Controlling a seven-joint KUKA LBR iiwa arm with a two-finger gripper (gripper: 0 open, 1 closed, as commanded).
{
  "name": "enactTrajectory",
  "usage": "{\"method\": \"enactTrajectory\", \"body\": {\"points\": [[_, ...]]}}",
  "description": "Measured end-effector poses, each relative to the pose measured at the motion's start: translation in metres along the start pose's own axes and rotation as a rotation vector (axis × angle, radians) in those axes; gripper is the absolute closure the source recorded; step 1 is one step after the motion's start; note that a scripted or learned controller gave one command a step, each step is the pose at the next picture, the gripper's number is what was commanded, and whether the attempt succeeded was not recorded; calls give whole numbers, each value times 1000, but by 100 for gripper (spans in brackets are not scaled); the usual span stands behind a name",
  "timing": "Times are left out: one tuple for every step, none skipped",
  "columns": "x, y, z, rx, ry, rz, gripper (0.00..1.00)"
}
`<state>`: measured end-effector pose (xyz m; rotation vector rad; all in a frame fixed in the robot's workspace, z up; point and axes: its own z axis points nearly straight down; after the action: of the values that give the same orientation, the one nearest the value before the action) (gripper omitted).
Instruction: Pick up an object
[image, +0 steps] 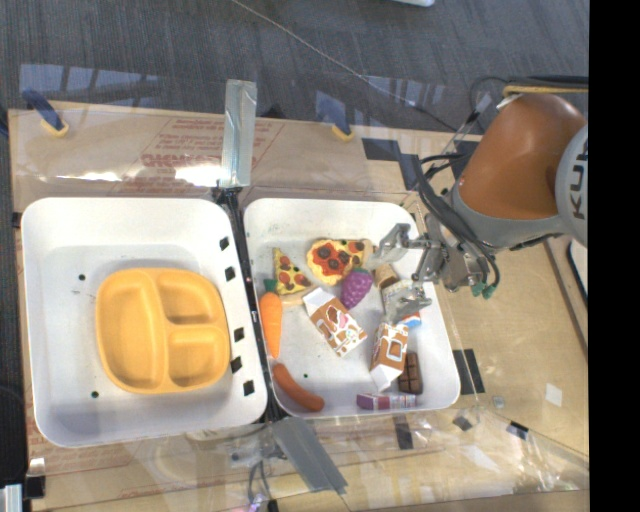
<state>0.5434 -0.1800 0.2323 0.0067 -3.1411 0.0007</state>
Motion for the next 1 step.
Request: {"method": "enactTrajectory", "body": {"points": [[29, 28, 110, 5, -19, 12, 0]]}}
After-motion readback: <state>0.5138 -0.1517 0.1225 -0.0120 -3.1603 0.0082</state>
